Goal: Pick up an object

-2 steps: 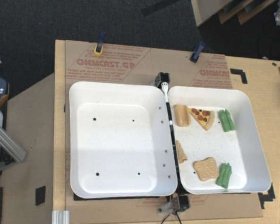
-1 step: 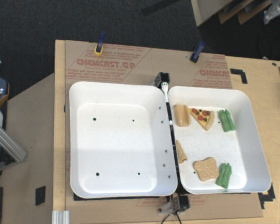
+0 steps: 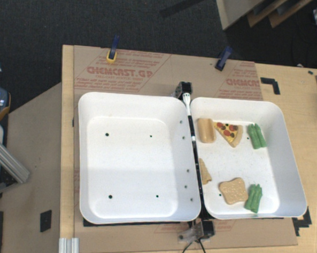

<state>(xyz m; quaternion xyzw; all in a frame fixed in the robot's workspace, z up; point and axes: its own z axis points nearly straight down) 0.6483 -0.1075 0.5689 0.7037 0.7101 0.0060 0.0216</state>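
White plastic bins sit side by side on a cardboard sheet (image 3: 167, 70) over the bench. Nearest in the right bin (image 3: 290, 158), a slice of toast (image 3: 233, 190) lies flat with a green bean bundle (image 3: 254, 198) just beside it on the right. A small tan piece (image 3: 204, 172) rests against that bin's left wall, slightly farther back. Along the far side lie a bread roll (image 3: 205, 130), a pizza slice (image 3: 229, 133) and a second green bean bundle (image 3: 257, 136), left to right, each apart from the next. The left bin (image 3: 93, 146) shows four dark dots on its floor. Two clamps (image 3: 113, 51) grip the cardboard's far edge.
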